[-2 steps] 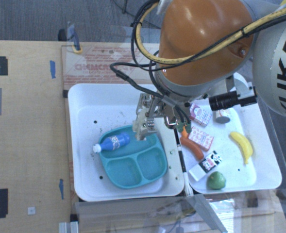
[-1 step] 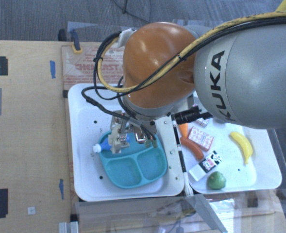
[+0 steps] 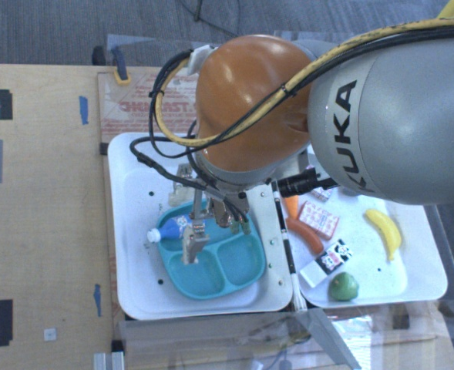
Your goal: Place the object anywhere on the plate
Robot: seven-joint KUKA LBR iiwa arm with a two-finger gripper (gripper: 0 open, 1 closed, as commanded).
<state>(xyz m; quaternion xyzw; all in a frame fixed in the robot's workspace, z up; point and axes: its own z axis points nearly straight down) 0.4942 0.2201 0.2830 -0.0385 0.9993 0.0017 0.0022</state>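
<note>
A blue divided plate (image 3: pixel 219 272) lies in the left white bin (image 3: pixel 130 206). A small blue bottle with a white cap (image 3: pixel 165 230) lies on its side at the plate's upper left corner, with the cap reaching over the rim. My gripper (image 3: pixel 208 233) hangs low over the plate's upper compartment, just right of the bottle. Its fingers (image 3: pixel 190 245) stand apart with nothing between them, so it is open. The orange wrist and grey arm hide the back of the bin.
The right bin (image 3: pixel 419 284) holds a banana (image 3: pixel 387 232), a green round fruit (image 3: pixel 344 286), a red and white box (image 3: pixel 319 219), an orange carrot-like piece (image 3: pixel 304 233) and a black and white item (image 3: pixel 333 257). Wooden bench stretches to the left.
</note>
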